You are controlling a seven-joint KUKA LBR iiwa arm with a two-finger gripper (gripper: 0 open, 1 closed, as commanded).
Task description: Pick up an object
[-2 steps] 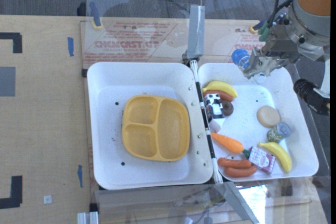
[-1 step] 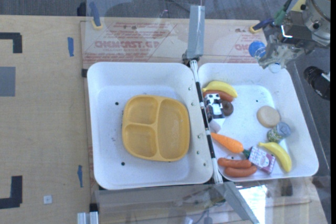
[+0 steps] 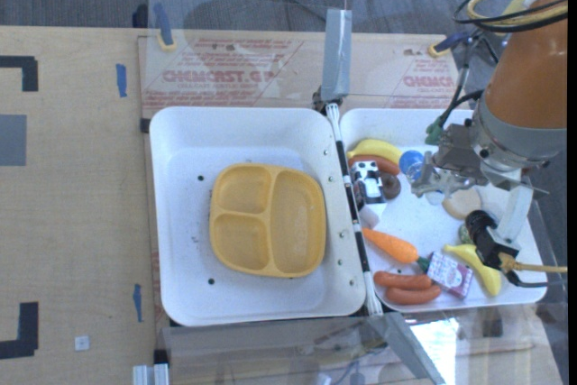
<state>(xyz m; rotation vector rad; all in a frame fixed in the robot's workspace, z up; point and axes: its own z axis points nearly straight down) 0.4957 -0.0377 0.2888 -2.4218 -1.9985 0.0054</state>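
My gripper (image 3: 431,180) hangs low over the upper middle of the right bin (image 3: 532,288), under the grey wrist and orange band. Just left of it lie a blue round thing (image 3: 411,163) and a brown doughnut (image 3: 390,186). A pale tan piece (image 3: 461,205) lies just below and right of the gripper. A banana (image 3: 373,148) rests at the bin's upper left with a red sausage (image 3: 389,165) under it. I see nothing between the gripper's tips from this angle.
An orange carrot (image 3: 392,244), two red sausages (image 3: 410,285), a pink carton (image 3: 450,274) and a second banana (image 3: 484,271) lie along the right bin's front. A black-and-white item (image 3: 365,181) sits by the divider. A yellow divided plate (image 3: 268,218) lies in the left bin (image 3: 171,194).
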